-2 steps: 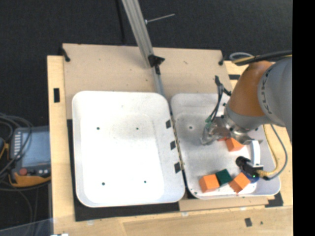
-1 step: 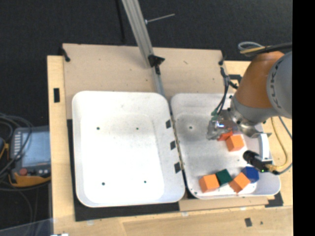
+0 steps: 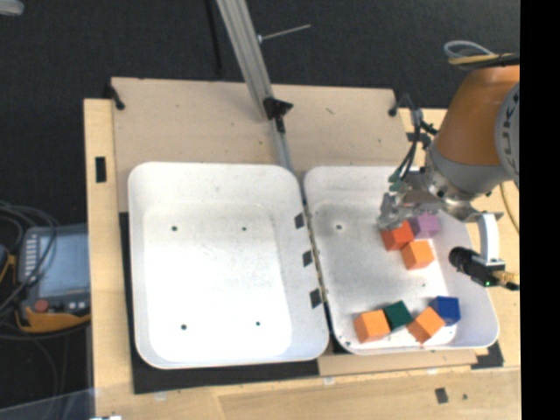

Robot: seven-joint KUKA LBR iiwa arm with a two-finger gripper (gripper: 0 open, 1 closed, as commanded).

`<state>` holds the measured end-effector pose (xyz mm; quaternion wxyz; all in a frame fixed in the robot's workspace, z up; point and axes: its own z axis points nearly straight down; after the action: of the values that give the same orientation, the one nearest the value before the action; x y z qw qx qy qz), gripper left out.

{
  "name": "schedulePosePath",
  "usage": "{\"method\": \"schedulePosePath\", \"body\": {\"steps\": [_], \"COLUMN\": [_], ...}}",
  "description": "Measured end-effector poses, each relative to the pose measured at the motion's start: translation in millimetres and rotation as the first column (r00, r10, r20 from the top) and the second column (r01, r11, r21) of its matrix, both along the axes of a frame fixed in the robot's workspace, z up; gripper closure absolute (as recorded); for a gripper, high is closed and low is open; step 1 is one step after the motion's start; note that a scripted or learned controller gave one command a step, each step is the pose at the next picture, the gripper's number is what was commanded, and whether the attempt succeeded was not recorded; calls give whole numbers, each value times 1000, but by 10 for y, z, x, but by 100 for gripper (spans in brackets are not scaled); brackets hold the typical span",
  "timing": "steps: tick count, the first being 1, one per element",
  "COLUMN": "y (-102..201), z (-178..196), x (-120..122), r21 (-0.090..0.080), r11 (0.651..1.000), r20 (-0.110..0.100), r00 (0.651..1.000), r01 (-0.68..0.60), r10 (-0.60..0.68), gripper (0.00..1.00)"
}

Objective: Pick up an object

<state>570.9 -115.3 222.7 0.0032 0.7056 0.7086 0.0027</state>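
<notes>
- Red-orange block (image 3: 401, 234) sits in the upper right part of the right bin (image 3: 350, 261), directly under my gripper (image 3: 395, 210); it looks like my nearest target, though I judge that only from how close it lies.
- Touching or almost touching it are a pale purple block (image 3: 429, 226) on its right and an orange block (image 3: 418, 254) just below.
- Crowding is my main worry: with 3 blocks packed together, a finger could land on a neighbour's top, or shove the cluster aside, so that I close on nothing.
- Another risk is a corner grip, since the red-orange block lies turned at an angle and could twist out as I lift.
- My gripper sits low over that block, but I cannot tell whether it is apart or together, nor whether anything is caught in it.
- My arm reaches in from the right, the orange band (image 3: 477, 121) above the wrist, the wrist pointing down into the bin.
- Along the near wall lie 4 more blocks: orange (image 3: 372, 325), green (image 3: 398, 314), orange (image 3: 427, 324) and blue (image 3: 446, 309).
- Beside it stands the left bin (image 3: 219, 261).
</notes>
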Motion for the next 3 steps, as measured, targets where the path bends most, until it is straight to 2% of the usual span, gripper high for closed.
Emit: {"method": "schedulePosePath", "body": {"steps": [1,2,3], "y": [-6,416,1010], "z": [328,302,355], "x": [14,13,54], "r21": [0,0,2], "r11": [1000,1000,1000], "r20": [-3,-8,-6], "r00": [1000,1000,1000], "r01": [-1,-1,-5], "r10": [1,1,5], "gripper": [100,100,100]}}
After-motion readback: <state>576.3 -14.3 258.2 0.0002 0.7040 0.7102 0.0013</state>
